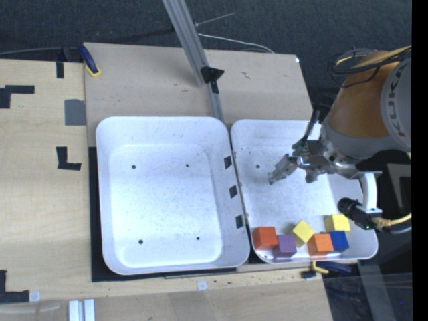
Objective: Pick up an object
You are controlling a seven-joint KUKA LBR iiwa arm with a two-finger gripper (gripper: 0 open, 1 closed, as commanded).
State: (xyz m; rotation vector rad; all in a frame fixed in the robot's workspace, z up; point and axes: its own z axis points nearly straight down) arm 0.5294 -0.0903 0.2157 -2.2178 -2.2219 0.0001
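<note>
Overhead, the grey two-finger gripper (289, 169) hangs with fingers spread apart and nothing between them above the right shallow white bin (267, 139), well apart from the small coloured cubes (302, 238) clustered along its near edge.

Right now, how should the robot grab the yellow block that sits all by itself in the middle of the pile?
Probably from straight above. The yellow block sits turned like a diamond, with the purple block and an orange block close below it. Grip its two upper-left and lower-right flat sides, which look freest, with the gripper turned to match.
</note>
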